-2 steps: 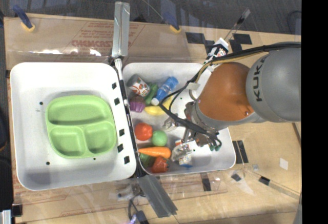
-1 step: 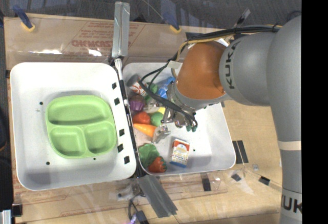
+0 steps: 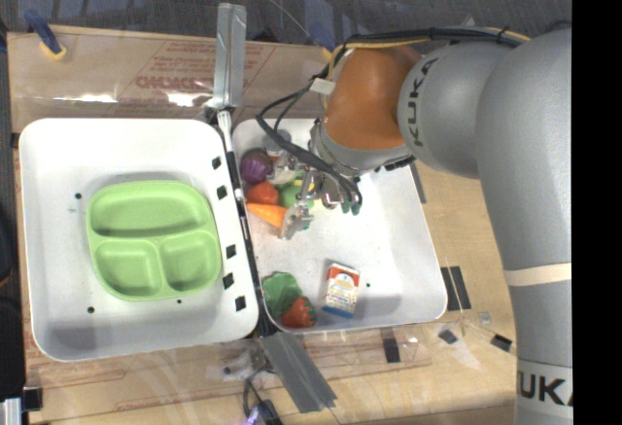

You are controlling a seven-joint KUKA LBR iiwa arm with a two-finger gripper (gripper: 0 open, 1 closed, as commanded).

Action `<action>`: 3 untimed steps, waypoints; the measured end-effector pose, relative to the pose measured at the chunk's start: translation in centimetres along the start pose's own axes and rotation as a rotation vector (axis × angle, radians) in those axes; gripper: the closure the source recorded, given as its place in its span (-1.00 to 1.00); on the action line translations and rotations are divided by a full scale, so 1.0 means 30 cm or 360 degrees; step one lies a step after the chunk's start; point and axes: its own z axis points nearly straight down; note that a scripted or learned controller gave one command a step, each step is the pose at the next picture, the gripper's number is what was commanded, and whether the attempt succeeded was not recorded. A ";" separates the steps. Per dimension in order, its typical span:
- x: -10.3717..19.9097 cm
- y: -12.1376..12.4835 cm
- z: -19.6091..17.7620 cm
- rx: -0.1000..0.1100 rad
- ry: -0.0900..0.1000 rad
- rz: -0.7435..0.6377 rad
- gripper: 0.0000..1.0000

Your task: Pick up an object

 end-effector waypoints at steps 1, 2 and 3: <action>0.066 -0.031 0.007 -0.0003 0.0012 0.0764 -1.00; 0.063 -0.026 -0.028 -0.0003 0.0011 0.0751 1.00; -0.136 0.111 -0.421 -0.0008 -0.0018 0.0837 1.00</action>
